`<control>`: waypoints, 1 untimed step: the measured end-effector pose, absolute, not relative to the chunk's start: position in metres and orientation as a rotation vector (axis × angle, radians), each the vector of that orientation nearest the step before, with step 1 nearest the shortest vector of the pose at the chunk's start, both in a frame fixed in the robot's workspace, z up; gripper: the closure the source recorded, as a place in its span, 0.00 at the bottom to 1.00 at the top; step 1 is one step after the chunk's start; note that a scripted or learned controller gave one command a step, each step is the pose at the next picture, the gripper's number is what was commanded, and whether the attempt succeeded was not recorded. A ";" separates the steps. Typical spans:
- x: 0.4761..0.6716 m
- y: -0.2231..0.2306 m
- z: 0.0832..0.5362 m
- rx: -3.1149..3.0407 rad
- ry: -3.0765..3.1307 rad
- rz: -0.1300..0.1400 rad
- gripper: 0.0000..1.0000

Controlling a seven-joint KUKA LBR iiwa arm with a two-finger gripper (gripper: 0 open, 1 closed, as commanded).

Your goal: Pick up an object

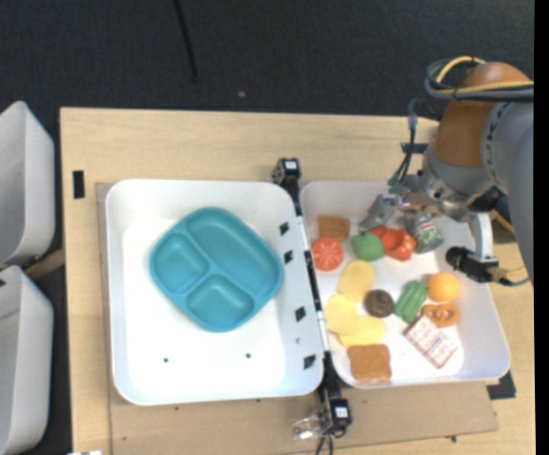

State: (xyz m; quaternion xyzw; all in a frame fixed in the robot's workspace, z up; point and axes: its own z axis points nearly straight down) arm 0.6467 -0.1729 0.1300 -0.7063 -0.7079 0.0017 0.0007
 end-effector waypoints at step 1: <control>0.647 -0.174 0.099 -2.222 -2.223 0.004 0.00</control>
